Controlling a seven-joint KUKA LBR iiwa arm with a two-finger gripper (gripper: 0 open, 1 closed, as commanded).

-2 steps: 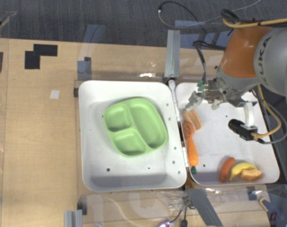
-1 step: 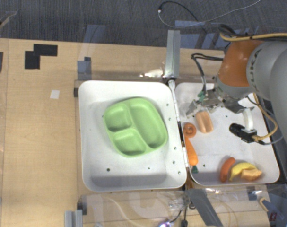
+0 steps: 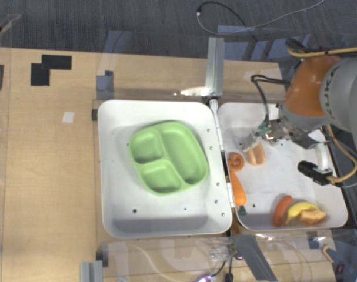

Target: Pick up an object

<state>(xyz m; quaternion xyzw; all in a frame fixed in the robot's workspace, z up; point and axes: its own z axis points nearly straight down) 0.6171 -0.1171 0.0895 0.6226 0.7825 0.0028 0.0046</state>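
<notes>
No writing or label can be read on anything here. The gripper hangs over the upper middle of the right bin, just above a tan cylinder — whether it is spread or pinched together cannot be told — with bare floor around it. An orange disc and a carrot crowd the left wall, a banana and toy food lie in the lower right corner, and a green divided plate sits in the left bin.

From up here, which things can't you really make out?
- End effector, camera view: small and blurred, so its grip is unreadable.
- Carrot: partly against the right bin's wall.
- Food pile: pieces overlap, kinds unclear.
- Arm: cut off at the right.
</notes>
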